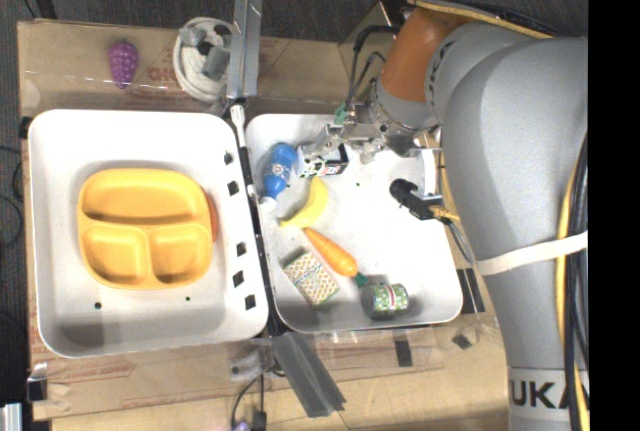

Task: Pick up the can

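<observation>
Can [385, 299] is lying on its side in the near right corner of the right bin [440, 264], greenish label, close to the near wall. Carrot [332, 254] runs diagonally just left of it, its green end touching or nearly touching the can. Patterned box [311, 278] sits left of the carrot.

Our gripper [335, 147] is at the far side of the same bin, low over the blue toy [279, 167] and a small black-and-white item [322, 162], with the banana [308, 206] just near of them. That is well apart from the can. We can't tell whether the jaws are spread or pressed together; the tip is lost in clutter and cabling. Nothing is visibly pinched.

Left bin [50, 219] holds the yellow divided tray [148, 224]; not relevant to this pick.

Risks as we see them:
- Gripper is over the wrong cluster. If it closes here, we probably get the toy or the banana, not the can.
- The can on its side will likely roll if the jaws land along its length or touch one end first.
- The near wall and corner leave little room for a finger on that side; a collision with the rim is plausible.
- The carrot top beside the can could get caught in the grasp or nudge the can away.
</observation>
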